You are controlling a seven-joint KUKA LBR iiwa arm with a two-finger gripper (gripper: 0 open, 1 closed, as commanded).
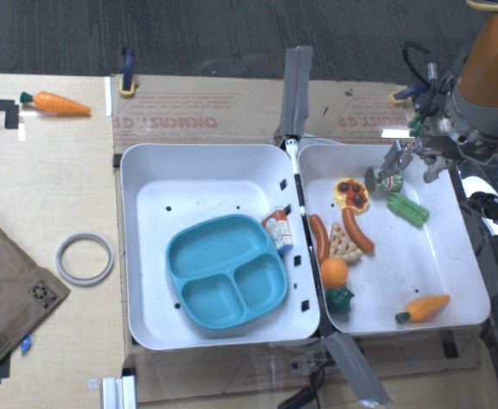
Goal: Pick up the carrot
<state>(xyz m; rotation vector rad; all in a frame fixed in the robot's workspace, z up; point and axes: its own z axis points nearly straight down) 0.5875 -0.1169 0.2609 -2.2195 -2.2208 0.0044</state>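
Note:
An orange carrot point(425, 307) with a green top lies in the front right corner of the right bin point(462, 228). A second carrot point(55, 103) rests on the bench at the far left, outside both bins. My gripper point(388, 177) hangs over the back of the right bin, beside a small pizza toy point(350, 193) and just above a green vegetable point(407, 208). It stands open with nothing between its fingers, well away from the carrot in the bin.
The right bin also holds two sausages point(357, 230), a waffle piece point(344, 245), an orange point(333, 272) and a dark green toy point(339, 299). In the left bin sit a blue divided plate point(225, 271) and a small packet point(278, 228). A tape ring point(84, 257) lies on the bench.

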